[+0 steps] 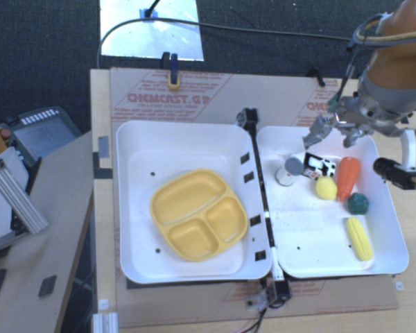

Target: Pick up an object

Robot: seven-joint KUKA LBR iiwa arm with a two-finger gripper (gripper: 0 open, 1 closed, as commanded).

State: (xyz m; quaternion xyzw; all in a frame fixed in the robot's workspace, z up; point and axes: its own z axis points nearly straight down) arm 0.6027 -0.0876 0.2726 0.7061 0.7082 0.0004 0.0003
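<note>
My gripper [335, 132] hangs released, fingers spread, over the right bin [381, 255] at its 12 o'clock rim, grasping nothing. The carrot [347, 177] lies just below, toward 5 o'clock, touching the lemon [326, 188]. It looks light, stiff and smooth; I judge mid-body the best hold. The far wall crowds me; open floor lies toward 7 o'clock.

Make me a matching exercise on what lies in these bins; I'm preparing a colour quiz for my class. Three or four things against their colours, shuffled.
Things:
1. divided tray
2. carrot
3. small ball beside the corn
4. bins

Colours:
a. white
b. dark green
c. yellow
d. orange

Pairs: 1-c, 2-d, 3-b, 4-a
</note>
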